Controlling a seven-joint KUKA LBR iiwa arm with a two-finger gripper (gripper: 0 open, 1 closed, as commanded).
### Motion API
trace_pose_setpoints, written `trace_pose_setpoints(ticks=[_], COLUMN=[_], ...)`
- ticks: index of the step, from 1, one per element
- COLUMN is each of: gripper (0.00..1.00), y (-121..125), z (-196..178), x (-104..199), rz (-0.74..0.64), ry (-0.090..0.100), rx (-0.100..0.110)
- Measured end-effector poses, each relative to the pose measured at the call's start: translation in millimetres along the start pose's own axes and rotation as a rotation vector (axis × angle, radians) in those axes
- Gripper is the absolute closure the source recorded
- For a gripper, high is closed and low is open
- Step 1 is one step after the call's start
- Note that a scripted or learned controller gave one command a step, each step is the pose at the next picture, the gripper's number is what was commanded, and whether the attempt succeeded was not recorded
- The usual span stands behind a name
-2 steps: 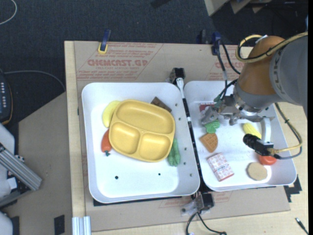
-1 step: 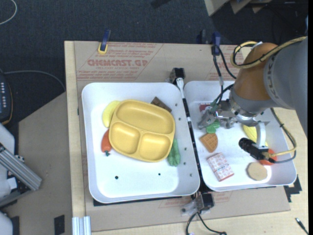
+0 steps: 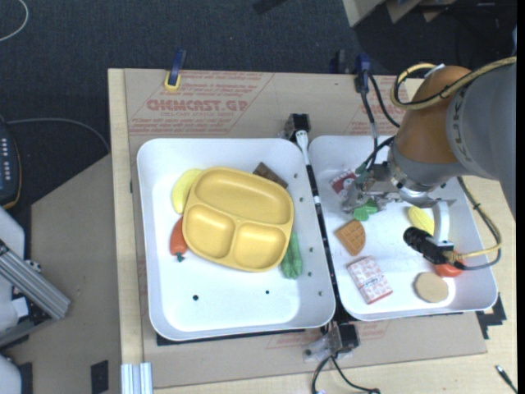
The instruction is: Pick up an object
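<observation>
End effector (image 3: 361, 189) hovers over right bin (image 3: 467, 298).

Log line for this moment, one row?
hand: low in right bin | near: green item, waffle | left bin: yellow tray

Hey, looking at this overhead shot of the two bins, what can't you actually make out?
- Gripper, camera view: too small and cluttered to tell open from shut, or whether it holds the green item.
- Yellow divided tray: covers most of the yellow piece, the orange-red item and the green vegetable.
- Yellow item: partly behind the arm.
</observation>
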State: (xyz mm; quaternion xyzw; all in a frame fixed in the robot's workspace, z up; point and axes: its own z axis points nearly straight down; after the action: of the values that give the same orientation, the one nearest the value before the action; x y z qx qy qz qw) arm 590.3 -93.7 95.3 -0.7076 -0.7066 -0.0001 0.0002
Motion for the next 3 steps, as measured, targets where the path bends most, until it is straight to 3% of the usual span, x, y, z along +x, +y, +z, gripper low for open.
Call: trace_pose_setpoints(ticks=[2, 3], gripper=[1.0, 1.0], y=[-16, -15], z=[-102, -131], x=[1, 1], rz=[-0.002, -0.003], ry=[-0.001, -0.001], rx=[-0.005, -0.005])
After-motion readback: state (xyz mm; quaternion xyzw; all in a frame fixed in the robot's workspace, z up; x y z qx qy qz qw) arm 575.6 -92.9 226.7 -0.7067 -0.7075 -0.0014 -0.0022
